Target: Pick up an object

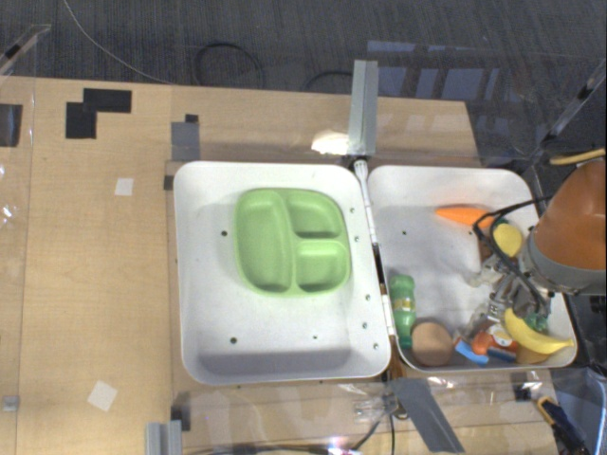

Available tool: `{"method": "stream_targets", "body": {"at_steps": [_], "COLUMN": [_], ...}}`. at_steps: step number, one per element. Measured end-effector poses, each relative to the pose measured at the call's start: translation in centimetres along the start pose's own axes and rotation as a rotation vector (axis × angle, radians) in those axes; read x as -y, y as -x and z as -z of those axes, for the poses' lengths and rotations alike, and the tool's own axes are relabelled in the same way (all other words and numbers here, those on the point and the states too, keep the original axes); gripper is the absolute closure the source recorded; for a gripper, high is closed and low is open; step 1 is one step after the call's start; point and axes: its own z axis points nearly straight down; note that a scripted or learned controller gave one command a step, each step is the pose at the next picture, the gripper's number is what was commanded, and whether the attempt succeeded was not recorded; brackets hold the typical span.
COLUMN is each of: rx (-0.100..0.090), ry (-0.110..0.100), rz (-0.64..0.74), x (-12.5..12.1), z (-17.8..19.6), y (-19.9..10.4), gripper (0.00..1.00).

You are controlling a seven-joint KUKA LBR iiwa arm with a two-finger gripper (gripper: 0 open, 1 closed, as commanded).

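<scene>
The gripper hangs low over the right white bin, just above the curved yellow plastic banana lying in its near right corner. Whether its fingers are open or closed, I cannot tell.

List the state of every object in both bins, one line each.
Green divided plastic tray: flat, upright, in the left bin.
Orange carrot: lying in the right bin.
Green bottle: lying on its side.
Yellow banana: lying by the gripper.
Brown round object: resting at the near wall.
</scene>
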Motion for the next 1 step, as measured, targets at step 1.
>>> {"method": "stream_targets", "body": {"at_steps": [1], "rx": [0.000], "ry": [0.002], "rz": [0.100], "x": [2.17], "z": [-0.02], "y": [-0.21], "gripper": [0.00]}}
